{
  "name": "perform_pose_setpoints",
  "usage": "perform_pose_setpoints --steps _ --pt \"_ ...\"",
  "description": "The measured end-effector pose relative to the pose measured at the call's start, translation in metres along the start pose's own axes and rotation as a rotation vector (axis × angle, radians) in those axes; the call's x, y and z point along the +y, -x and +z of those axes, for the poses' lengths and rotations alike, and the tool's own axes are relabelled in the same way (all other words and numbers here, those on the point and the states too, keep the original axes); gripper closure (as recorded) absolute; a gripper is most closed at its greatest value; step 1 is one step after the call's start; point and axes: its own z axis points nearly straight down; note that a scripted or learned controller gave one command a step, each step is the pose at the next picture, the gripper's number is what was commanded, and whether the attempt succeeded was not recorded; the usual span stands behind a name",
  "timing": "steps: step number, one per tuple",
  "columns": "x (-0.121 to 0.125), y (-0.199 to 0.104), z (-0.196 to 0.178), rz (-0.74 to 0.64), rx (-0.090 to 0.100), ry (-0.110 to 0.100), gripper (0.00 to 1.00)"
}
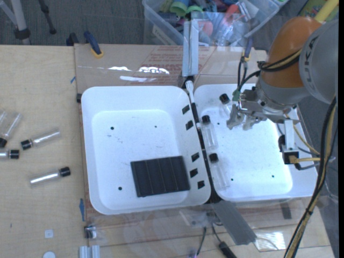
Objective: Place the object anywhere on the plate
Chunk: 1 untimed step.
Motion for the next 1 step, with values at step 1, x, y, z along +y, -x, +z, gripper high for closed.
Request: perform_pose_setpoints --steps 1 --pt "-0.0518 -0.0580 -0.0035 -0.099 0.000 -0.007 1.00"
